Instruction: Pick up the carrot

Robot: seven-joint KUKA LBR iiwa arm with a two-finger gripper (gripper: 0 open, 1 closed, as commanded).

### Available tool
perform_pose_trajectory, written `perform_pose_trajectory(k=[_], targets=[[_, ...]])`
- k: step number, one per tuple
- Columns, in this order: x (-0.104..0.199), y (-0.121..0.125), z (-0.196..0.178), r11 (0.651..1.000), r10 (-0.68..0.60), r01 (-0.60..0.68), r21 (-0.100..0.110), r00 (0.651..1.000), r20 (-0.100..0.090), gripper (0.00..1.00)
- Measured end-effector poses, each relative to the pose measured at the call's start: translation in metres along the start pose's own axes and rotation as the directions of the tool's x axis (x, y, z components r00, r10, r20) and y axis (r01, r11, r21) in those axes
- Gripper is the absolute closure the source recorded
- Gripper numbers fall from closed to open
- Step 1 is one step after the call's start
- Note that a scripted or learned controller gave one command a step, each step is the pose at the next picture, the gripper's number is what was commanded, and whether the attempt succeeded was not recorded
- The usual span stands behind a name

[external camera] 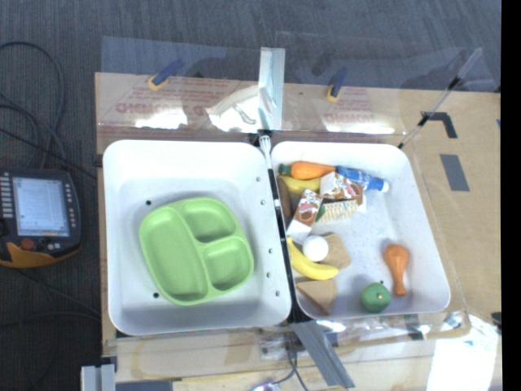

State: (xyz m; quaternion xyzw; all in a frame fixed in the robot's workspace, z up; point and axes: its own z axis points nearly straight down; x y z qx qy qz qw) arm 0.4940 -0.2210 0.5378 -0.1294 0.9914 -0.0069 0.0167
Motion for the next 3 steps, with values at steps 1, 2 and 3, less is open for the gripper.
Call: perform_pose_trajectory(k=[1, 2, 3], targets=[[-0.002, 0.000, -0.011, 1.000, -0.001, 0.001, 0.004, 1.000, 0.006, 1.00], [-0.004, 0.000, -0.021, 1.000, -0.001, 0.001, 0.007, 1.000, 0.012, 1.00], [-0.006, 0.000, -0.032, 1.000, -0.002, 0.002, 0.010, 1.000, 0.017, 1.00]])
